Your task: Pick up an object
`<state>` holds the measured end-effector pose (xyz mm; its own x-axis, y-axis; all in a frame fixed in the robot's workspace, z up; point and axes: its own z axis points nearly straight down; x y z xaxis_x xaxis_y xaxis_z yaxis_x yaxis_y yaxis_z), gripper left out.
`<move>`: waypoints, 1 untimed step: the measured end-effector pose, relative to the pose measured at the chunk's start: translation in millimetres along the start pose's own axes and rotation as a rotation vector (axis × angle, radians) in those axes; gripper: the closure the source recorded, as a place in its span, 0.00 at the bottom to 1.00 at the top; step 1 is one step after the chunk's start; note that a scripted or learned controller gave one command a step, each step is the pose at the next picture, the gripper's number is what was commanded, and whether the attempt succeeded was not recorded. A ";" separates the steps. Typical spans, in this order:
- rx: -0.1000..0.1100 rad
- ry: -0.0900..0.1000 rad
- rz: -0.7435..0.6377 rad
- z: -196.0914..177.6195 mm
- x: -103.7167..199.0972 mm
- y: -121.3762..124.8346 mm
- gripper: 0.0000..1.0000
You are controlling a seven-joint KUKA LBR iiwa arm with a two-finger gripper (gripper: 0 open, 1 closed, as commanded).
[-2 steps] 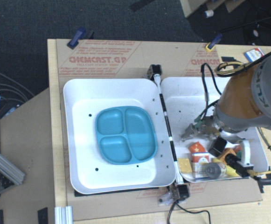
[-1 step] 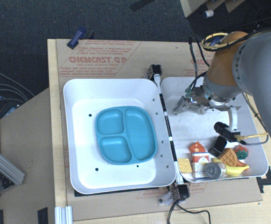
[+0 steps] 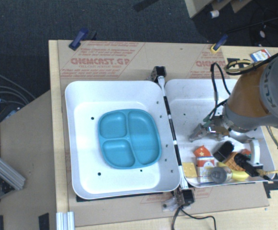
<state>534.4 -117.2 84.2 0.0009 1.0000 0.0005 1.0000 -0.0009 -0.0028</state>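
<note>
My gripper (image 3: 202, 131) hangs low in the right bin (image 3: 189, 92), near its middle, just above a cluster of objects along the bin's near edge. The closest of these is a small red and white carton (image 3: 203, 154), directly below the gripper. Beside it lie a black block (image 3: 223, 151), a yellow sponge-like block (image 3: 190, 170), a grey round cap (image 3: 218, 175) and a yellow curved piece (image 3: 239, 176). The arm's orange band (image 3: 248, 96) and grey wrist cover the bin's right part.
The left bin (image 3: 76, 128) holds a blue divided plate (image 3: 129, 138) at its centre. A black divider rail (image 3: 169, 119) runs between the bins. Cables (image 3: 222, 80) loop over the right bin's far corner. Blue clamps (image 3: 79, 38) sit on the cardboard behind.
</note>
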 end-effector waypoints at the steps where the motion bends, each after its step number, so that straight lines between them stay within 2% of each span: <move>1: -0.003 -0.001 -0.001 -0.7 -5.4 47.4 0.00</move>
<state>581.9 -122.7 84.7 -0.0006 1.0000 -0.0001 1.0000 0.0006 0.0003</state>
